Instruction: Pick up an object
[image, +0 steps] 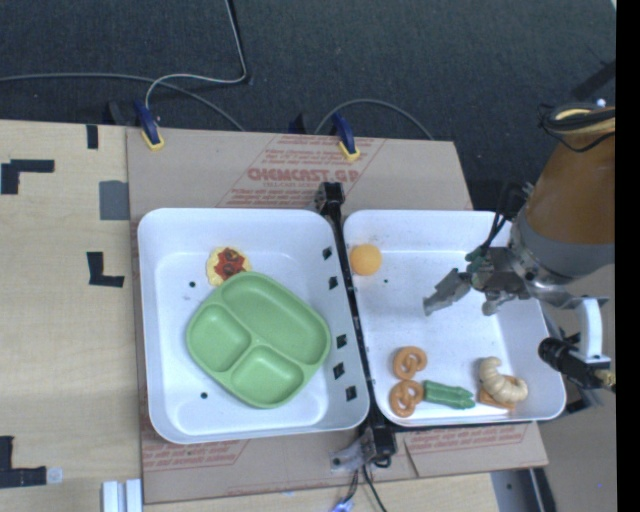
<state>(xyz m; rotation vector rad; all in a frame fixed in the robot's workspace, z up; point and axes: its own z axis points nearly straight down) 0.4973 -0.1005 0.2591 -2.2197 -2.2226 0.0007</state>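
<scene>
Bench: brown cardboard sheet (290, 175) under two shallow white bins, side by side mid-frame. Two blue clamps at the sheet's top edge.

Left bin (160, 300): one green divided plate (258, 338), three compartments, lying flat and slightly turned, filling most of the floor. One small pizza-like disc (227, 264) just above the plate's upper left rim, touching or nearly so.

Right bin (440, 225): five small items. One orange ball (365, 260) in the upper left corner, against the divider wall. Two pretzels (407, 379) stacked low centre, one above the other, touching. One green pod-shaped piece (447, 395) just right of the lower pretzel. One pale croissant-like piece (500, 382) at the lower right.

Arm: grey with orange band, entering from the right edge. Gripper (466, 293) hovers over bare bin floor, centre-right of the right bin; fingers appear spread, nothing between them.

Step in hand, by my reading: choosing and approaching a target; nothing lifted yet. Nearest candidates are the pretzels and the croissant piece below the gripper. Advice: the croissant piece sits a little apart from its neighbours, so it looks the cleaner grab. Centre over it, keep the fingers clear of the bin wall, descend straight, close across its narrow width. The ball against the divider would be awkward and likely to roll.
</scene>
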